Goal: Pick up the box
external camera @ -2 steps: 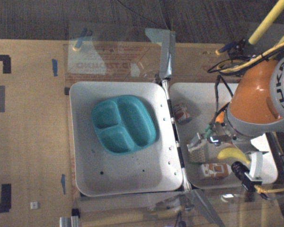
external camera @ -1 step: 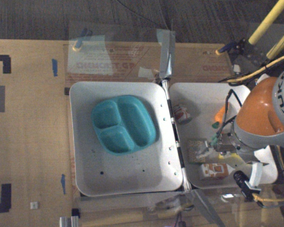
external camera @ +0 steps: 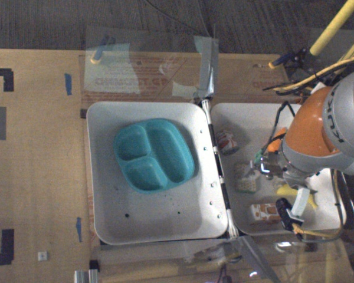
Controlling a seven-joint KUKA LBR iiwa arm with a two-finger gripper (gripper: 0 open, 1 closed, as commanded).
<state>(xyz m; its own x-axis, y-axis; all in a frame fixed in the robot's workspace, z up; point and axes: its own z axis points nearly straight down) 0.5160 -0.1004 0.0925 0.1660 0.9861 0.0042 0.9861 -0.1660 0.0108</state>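
From my desk, the table (external camera: 35, 158) carries two white bins. The left bin (external camera: 106, 217) holds one teal divided plate (external camera: 155, 155). The right bin (external camera: 236, 117) holds all the small goods. One arm (external camera: 310, 128) reaches in over the right bin, and its bulk covers much of that bin's right half. The hand (external camera: 264, 168) sits low under the wrist, and I cannot tell whether it is wide or narrow, or whether it holds anything.

The box (external camera: 264, 212), a brown-and-white carton, lies flat near the right bin's front edge, just in front of the hand. It looks untouched.

My worry is crowding. A grey-green packet (external camera: 246, 178) lies just beside the hand and close to the box, so a descent slightly off could close on the packet instead. The box also lies flat near the front wall, so I judge the hand could push it against the wall or clip it rather than seat around it.

The count is two bins, one plate and one box. There are three other small things: the packet, a red-and-white tin (external camera: 226, 141) and a yellow piece (external camera: 286, 190) I cannot identify.
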